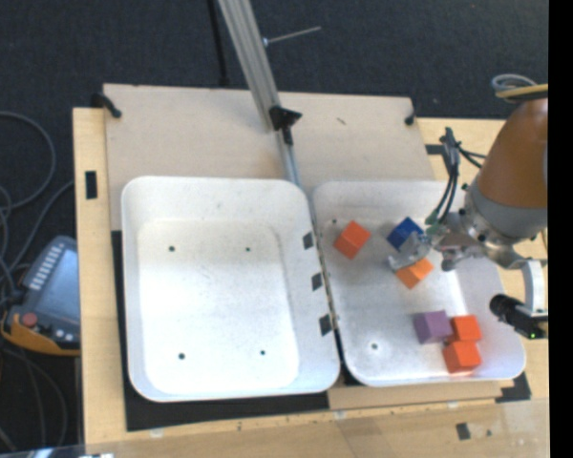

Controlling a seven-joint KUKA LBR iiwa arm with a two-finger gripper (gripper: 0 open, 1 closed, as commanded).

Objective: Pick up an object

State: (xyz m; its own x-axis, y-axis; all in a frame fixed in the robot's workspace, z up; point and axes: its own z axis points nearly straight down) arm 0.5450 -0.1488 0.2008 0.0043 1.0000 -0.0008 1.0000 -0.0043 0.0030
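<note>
Hovering gripper (418,254), grip state unreadable | small orange block (415,273) touching below, centre-right | risk: crowding blue block (404,233) deflects pick

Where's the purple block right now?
The purple block lies in the right white bin, near its front edge, touching two orange blocks on its right.

My gripper (418,252) hangs low in the right bin (363,361), my orange-banded wrist reaching in from three o'clock. A blue block (404,232) sits just at its eleven o'clock, and a small orange block (415,273) lies right beneath it at six; whether my fingers touch either, I cannot tell. Another orange block (352,239) rests off at nine o'clock. Toward five o'clock, a purple block (430,326) touches two stacked-looking orange blocks (463,343). The left bin (138,198) lies at nine o'clock.
</note>
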